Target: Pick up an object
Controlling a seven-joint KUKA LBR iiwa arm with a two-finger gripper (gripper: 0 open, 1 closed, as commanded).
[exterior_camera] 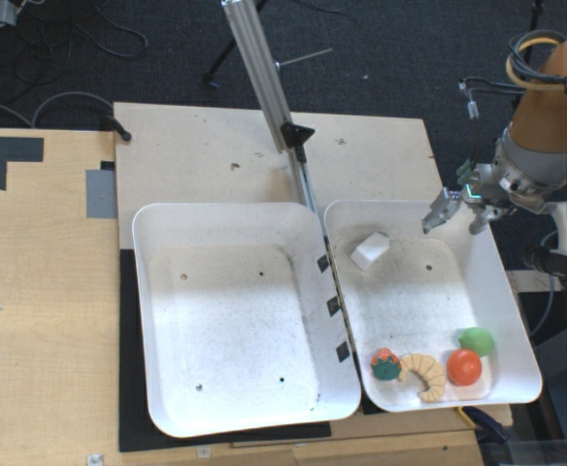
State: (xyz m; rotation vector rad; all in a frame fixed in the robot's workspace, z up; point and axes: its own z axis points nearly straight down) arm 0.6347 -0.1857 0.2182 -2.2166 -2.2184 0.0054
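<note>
The hand [458, 213] is hanging open and holding nothing, near the white block [369, 249] lying tilted to its left.

The arm [539, 115] is cut off at the right edge, and the small red-green object [385, 364] is too small to identify.

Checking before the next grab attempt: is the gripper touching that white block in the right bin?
Apart. The camera view shows the gripper at the right bin's far rim, with bare bin floor between it and the white block.
</note>
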